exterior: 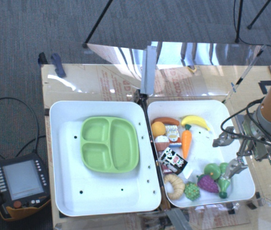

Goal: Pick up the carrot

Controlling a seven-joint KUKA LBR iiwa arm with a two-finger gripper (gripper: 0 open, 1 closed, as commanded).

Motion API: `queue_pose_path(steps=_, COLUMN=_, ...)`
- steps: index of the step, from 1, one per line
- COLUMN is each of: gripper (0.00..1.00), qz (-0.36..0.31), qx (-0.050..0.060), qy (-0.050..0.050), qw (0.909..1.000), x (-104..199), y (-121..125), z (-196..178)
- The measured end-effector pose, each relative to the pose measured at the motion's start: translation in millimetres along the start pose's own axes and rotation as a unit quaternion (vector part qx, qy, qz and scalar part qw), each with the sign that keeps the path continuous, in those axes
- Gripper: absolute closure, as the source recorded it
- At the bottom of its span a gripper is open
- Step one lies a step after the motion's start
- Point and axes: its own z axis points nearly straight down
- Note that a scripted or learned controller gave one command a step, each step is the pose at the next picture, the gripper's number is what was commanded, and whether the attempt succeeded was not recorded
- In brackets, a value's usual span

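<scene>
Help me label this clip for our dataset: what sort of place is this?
Probably a robotics lab or test cell, not a kitchen: two white bins on a taped bench, toy food such as the carrot, a teach pendant on the carpet, and tripod legs behind.

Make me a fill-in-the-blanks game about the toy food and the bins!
1. The carrot lies in the ____ bin of the two, as the camera sees them.
2. The divided plate in the other bin is ____ in colour.
3. The yellow fruit just above the carrot is a ____.
4. The end effector has its fingers spread, so it is ____.

Missing words: right; green; banana; open
</scene>
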Motion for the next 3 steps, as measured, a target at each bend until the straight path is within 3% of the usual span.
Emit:
queue_pose_path(steps=1, gripper=0.00, qz=-0.091, qx=0.000, qy=-0.002, qw=0.9959, x=-41.5, y=17.7, z=136.7)
queue_pose_path(steps=2, gripper=0.00, qz=-0.189, qx=0.000, qy=0.000, qw=0.9820, x=-110.1, y=23.6, z=170.0)
queue_pose_path(steps=3, gripper=0.00, qz=-0.251, qx=-0.001, qy=-0.002, qw=0.9681, x=-81.2, y=17.7, z=169.4)
